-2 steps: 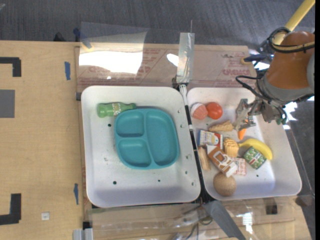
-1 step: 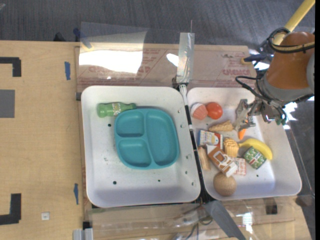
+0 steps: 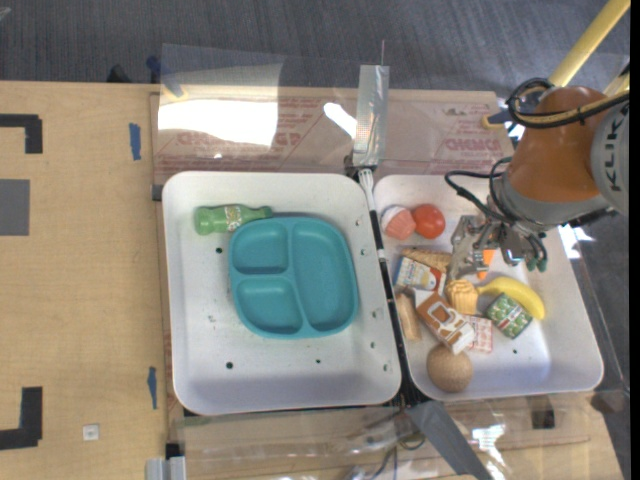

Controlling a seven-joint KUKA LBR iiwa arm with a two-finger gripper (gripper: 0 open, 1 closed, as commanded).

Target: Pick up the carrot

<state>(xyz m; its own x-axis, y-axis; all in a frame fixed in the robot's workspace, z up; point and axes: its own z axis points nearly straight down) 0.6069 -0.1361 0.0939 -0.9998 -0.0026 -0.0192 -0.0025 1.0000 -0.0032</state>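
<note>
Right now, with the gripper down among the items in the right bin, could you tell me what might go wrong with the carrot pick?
1. The gripper sits over a small orange piece, likely the carrot, mostly hidden; the fingers may miss it.
2. The banana, corn and green carton crowd close by, so one could be nudged or grabbed instead.
3. The tomato could roll if bumped.

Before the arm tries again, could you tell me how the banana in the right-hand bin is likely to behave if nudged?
The banana looks smooth and glossy, so it may slip. Its curve suggests it would pivot or rock, not roll straight. It lies against a green carton, which would probably shift with it.
</note>
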